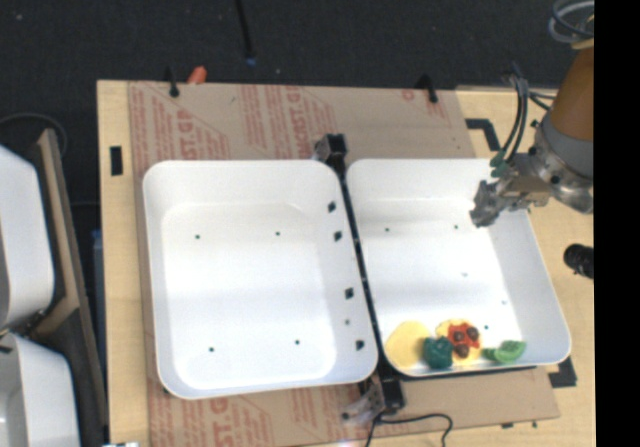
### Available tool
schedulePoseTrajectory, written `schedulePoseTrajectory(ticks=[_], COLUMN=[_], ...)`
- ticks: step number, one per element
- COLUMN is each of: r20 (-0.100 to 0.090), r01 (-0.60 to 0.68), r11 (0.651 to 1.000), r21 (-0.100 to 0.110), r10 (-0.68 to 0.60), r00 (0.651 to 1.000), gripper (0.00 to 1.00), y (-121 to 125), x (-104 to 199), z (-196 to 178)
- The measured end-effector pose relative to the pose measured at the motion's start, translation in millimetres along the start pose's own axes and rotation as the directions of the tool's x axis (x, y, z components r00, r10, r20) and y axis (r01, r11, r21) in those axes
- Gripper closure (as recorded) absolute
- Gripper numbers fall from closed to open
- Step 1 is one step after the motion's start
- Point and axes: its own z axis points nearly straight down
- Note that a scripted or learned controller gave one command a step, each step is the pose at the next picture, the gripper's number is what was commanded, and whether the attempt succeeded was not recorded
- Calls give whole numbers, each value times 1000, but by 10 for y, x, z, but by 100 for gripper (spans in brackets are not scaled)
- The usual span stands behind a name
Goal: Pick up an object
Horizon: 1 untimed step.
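Several small objects lie along the near edge of the right bin [520, 245]: a pale yellow disc [405, 342], a dark green lump [437, 353], a red and orange piece [461, 336] and a bright green piece [507, 351]. My gripper [487, 205] hangs over the far right part of that bin, well away from the objects. Nothing shows between its fingers.
The left bin [160, 235] sits beside the right one, with a black divider strip [350, 255] between them. Both rest on a cardboard sheet [250, 120] over the bench. Cables [515, 120] run down the arm at the right.
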Motion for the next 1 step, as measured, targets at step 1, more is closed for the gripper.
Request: schedulePoseTrajectory(ticks=[1], r20=[0], r01=[0], r11=[1000], r21=[1], r10=[0], r00=[1000], gripper=[100], y=[-12], x=[494], z=[147])
